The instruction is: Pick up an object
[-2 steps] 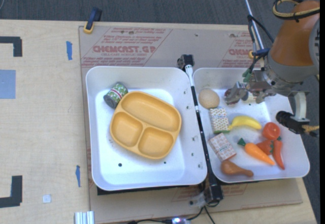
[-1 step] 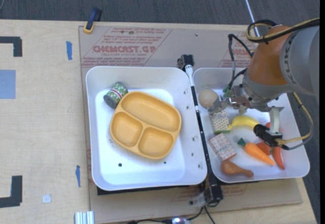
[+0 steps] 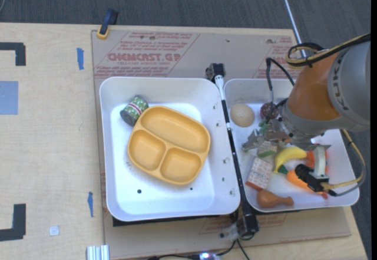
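While the grey arm with the orange band (image 3: 321, 96) reaches in from the right, its 2-finger gripper (image 3: 268, 135) sits low in the right-hand shallow white bin (image 3: 347, 197), amid the clutter there; whether it is spread or closed, or has hold of anything, cannot be told from this slant.

Entry 1: left-hand shallow white bin (image 3: 115, 152), bearing a yellow 3-compartment plastic tray (image 3: 169, 144) and, touching the tray's upper left edge, a small green-labelled tin can (image 3: 134, 109) on its side.

Entry 2: right-hand bin, contents packed close. Pale round egg-shaped ball (image 3: 241, 115) near the top left corner; yellow toy banana (image 3: 288, 155) just beside the gripper; speckled flat card packet (image 3: 260, 172) below it; brown pear-shaped toy (image 3: 272, 198) at the bottom edge; orange toy carrot (image 3: 300, 179) to the right.

Handling note: the likely candidates lie directly under the gripper. A clean pick probably calls for closing on 1 item alone, then a straight vertical lift, since neighbours touch and could drag along.
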Robot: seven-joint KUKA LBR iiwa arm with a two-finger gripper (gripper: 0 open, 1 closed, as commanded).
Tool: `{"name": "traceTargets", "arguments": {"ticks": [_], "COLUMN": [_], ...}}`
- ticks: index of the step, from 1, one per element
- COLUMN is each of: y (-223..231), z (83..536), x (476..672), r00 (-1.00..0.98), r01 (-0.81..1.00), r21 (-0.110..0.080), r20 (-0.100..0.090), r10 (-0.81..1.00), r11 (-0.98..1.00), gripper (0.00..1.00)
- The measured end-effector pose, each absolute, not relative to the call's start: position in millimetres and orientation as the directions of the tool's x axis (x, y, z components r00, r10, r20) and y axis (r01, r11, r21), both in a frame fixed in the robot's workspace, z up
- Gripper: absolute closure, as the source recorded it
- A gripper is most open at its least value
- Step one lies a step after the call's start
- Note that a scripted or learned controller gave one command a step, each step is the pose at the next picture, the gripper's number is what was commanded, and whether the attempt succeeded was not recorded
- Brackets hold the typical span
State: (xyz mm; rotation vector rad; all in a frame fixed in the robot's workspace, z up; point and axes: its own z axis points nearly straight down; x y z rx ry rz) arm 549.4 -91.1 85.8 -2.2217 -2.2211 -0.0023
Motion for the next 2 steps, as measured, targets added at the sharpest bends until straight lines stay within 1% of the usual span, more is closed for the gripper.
{"name": "traceTargets", "arguments": {"ticks": [1, 2], "y": [-91.7, -23.3], "z": [96.9, 185.0], "x": [550.9, 536.9], "r00": [0.001, -0.001], "r01": [1.000, 1.000], "r21": [0.006, 0.001], "r20": [-0.001, 0.001], "r10": [1.000, 1.000], "r11": [-0.001, 0.001], "gripper": [1.00, 1.00]}}
